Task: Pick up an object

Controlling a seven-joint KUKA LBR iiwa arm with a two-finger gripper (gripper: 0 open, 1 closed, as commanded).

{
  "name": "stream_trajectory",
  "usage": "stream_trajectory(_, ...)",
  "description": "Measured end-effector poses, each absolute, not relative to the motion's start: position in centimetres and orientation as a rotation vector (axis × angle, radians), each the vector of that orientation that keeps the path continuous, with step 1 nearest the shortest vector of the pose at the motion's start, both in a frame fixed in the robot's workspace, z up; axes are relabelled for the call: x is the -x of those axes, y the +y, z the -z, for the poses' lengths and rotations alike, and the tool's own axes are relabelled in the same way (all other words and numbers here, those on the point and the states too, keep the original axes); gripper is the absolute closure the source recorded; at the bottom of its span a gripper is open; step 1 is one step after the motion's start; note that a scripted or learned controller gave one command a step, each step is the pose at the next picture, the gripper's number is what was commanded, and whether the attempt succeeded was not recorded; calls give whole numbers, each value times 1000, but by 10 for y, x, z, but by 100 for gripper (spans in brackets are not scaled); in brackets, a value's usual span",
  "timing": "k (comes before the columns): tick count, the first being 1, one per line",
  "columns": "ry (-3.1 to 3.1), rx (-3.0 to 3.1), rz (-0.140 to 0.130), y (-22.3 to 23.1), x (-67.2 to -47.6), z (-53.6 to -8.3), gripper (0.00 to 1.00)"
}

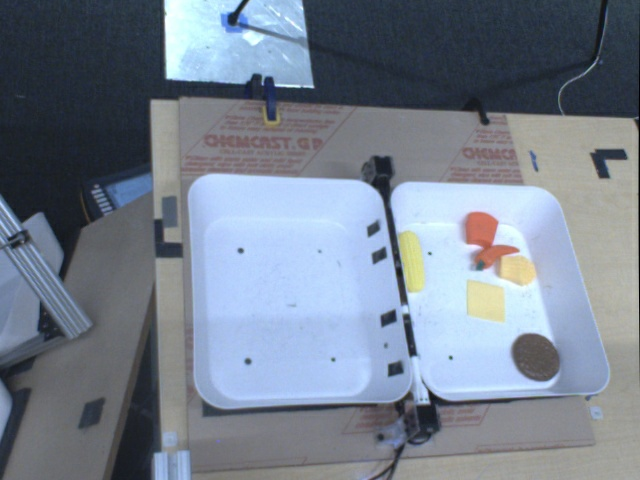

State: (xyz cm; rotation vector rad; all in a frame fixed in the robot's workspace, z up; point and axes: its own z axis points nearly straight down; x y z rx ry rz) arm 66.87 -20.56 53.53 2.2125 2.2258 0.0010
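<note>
On the right side of the frame sits the right white bin (578, 268), and all the small things to pick from lie inside it. A yellow corn cob (411, 260) lies along its left wall, pointing up and down the frame. Near the top of this bin is an orange piece (481, 228), and just below it a smaller red-orange bit (492, 255) (it is too blurry to say what it is). A yellow-orange block (518, 269) lies just beside that bit, on its right. Below them a flat yellow square (487, 300) lies by itself. A round brown disc (536, 356) rests in the lower right corner of the bin, close to the wall.

The left white bin (290, 298) fills the middle of the frame and touches the right one. Little black clips (379, 256) sit along the line where the two bins meet. Both bins stand on a brown board (330, 140) with red letters. A shiny silver sheet (270, 43) lies on the dark floor at the upper left. A metal rail (45, 283) slants at the left edge.

Whether the claw is open or closed, I cannot tell.
</note>
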Motion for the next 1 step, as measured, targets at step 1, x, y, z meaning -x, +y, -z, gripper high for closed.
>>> stream_trajectory(1,2226,-2212,-1,-206,-669,-535,100)
